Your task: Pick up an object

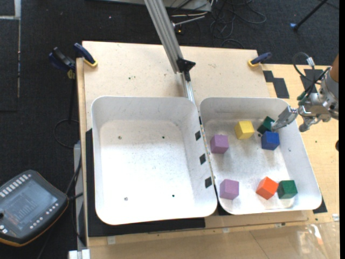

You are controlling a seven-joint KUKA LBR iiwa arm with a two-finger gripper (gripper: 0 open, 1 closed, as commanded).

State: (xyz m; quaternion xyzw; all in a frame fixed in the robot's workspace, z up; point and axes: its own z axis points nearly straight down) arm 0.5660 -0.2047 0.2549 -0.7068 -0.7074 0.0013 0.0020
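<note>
**Mia:** Hand (295,121) first. Where is it?

**Ben:** It is at the right side of the right bin (237,104), up near the back. It comes in over the bin's right wall.

**Mia:** Is it holding a block?

**Ben:** No. Its two fingers (281,120) are spread apart and nothing sits between them. One finger tip is right by the dark green block (264,126). I cannot tell if they touch.

**Mia:** What else is close to it?

**Ben:** The blue block (270,140) sits just in front of the dark green block. The yellow block (245,129) is near them, on the left.

**Mia:** Are there more blocks?

**Ben:** Yes, all in the right bin. One purple block (219,143) is by the bin's left wall. The other purple block (229,189) is at the front, also on the left. The orange block (267,188) and the bright green block (287,189) sit side by side in the front right corner.

**Mia:** And the left bin (98,108)?

**Ben:** It is white with small dark specks on its floor. Both bins rest side by side on the pale worktop (140,69). A slanted metal pole (161,26) stands behind them, and a grey control pad (27,205) lies on the floor at the front left.
</note>
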